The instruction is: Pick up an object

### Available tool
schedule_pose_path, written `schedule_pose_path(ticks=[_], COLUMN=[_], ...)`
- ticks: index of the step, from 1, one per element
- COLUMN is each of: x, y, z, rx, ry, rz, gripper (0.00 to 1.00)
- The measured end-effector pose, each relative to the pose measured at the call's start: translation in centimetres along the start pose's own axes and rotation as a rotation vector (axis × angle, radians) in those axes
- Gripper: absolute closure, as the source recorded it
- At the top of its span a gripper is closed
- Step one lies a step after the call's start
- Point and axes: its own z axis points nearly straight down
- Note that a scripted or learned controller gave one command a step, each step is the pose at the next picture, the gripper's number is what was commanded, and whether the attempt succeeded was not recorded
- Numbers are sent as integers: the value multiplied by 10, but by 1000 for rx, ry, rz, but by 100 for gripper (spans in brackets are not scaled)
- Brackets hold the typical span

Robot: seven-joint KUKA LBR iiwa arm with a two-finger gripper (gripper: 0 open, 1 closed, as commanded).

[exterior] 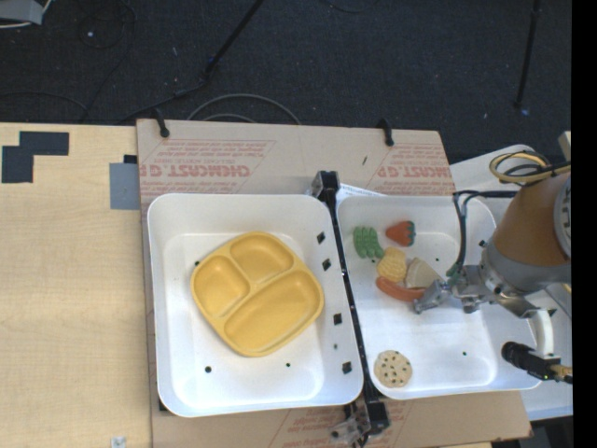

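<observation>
Red and long, the toy sausage point(399, 290) lies just to the view's left of your end effector point(431, 300), its long axis running roughly left to right, so that its near end points toward the tip. It looks like the closest pick in the right bin point(466, 367), though the tan wedge-shaped piece point(422, 273) sits just as close, a little up-view from the tip and touching the sausage's upper side. You cannot tell from this angle whether the end effector is released or clenched, and nothing is seen gripped in it.

Beyond those two, farther left of the tip, a yellow corn cob point(393, 267) rests against the wedge. Farther again toward the bin's back lie a green vegetable point(367, 242) and a red strawberry-like piece point(401, 232). A chocolate-chip cookie point(393, 369) lies apart, down-view and left of the tip.

Across the divider, well left of the end effector, the other bin point(177, 343) holds a yellow compartment plate point(257, 292). Both bins sit on cardboard on the tabletop point(65, 297).

My judgement: the coming move turns on a short shift left along the sausage's axis.
</observation>
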Motion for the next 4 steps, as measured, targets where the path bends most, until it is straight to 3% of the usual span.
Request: schedule_pose_path(ticks=[1, 3, 4], x=[-1, -10, -12], y=[1, -4, -3], z=[-12, -101, -165], rx=[-2, -4, -8], ry=[0, -2, -3], rz=[2, 3, -2], gripper=[100, 100, 100])
